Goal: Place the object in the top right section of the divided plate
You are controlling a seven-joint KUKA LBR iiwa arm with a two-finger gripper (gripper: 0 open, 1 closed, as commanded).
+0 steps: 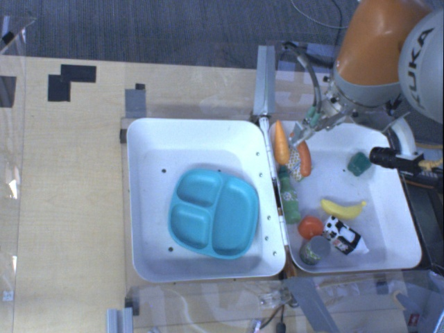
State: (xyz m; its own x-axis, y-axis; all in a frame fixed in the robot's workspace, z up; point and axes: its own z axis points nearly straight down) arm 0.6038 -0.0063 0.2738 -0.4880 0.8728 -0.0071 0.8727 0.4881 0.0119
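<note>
Starting at the near edge of the right bin point(409, 255): a grey round can point(312, 252) in the near-left corner, a black-and-white cow-patterned item point(343, 235) just beside it, and a red tomato-like ball point(310, 227) touching the can's far side. Next back, a yellow banana point(343, 207) near the bin's middle. Along the left wall, a green bottle-shaped item point(288, 196) lying lengthwise. Further back, a small teal block point(359, 164) toward the right wall. In the far-left corner, an orange carrot point(280, 143) against the wall, with a red-orange item point(303, 159) just beside it.

Left bin point(146, 207): one blue divided plate point(214, 212) near its middle, three sections, all bare.

Gripper point(300, 139): poised at the far-left corner of the right bin, tip right by the carrot and the red-orange item; whether it is parted or closed cannot be told, and no item is seen clamped in it. Grey arm point(378, 40) with orange band entering over the bin's far edge.
</note>
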